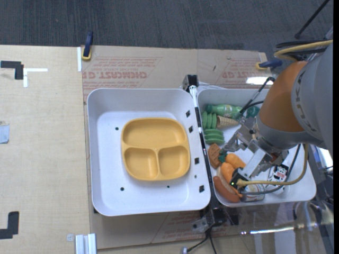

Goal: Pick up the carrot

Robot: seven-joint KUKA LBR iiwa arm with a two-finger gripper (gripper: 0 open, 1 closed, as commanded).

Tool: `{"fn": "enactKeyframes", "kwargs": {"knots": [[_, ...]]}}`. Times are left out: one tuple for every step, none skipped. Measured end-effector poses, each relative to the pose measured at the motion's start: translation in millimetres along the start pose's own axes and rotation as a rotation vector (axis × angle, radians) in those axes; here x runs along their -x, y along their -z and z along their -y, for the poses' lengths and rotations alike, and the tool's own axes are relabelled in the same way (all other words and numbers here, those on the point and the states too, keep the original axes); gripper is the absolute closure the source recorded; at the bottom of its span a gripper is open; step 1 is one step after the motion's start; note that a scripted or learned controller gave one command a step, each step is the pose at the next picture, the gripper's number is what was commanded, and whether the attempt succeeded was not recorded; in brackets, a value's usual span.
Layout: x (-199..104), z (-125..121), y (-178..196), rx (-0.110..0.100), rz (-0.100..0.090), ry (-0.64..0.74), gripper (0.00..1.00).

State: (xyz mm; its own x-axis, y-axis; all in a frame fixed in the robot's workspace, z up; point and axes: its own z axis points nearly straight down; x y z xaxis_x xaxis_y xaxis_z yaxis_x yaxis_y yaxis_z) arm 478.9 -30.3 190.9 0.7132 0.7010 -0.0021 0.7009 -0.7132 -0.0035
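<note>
The carrot [229, 170] is an orange toy with a dark green top, lying in the right bin [296, 190] near its left wall, among other toy foods. My gripper [237, 153] hangs low over the middle of that bin, just above and to the right of the carrot's green end, and reaches in from the right. The arm's grey and orange wrist hides the right half of the bin. I cannot make out anything held in the gripper.
The left bin [100, 157] holds a yellow divided plate [155, 148]. Around the carrot lie a green bottle [225, 109], green ridged pieces [213, 128], a cone [229, 121], an orange-brown lump [213, 154] and a reddish sausage [225, 191]. The bins' shared wall stands close on the left.
</note>
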Motion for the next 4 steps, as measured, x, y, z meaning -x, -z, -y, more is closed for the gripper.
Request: {"fn": "enactKeyframes", "kwargs": {"knots": [[0.1, 0.0, -0.1, 0.0, 0.0, 0.0, 0.0], [0.1, 0.0, -0.1, 0.0, 0.0, 0.0, 0.0], [0.1, 0.0, -0.1, 0.0, 0.0, 0.0, 0.0], [0.1, 0.0, -0.1, 0.0, 0.0, 0.0, 0.0]]}}
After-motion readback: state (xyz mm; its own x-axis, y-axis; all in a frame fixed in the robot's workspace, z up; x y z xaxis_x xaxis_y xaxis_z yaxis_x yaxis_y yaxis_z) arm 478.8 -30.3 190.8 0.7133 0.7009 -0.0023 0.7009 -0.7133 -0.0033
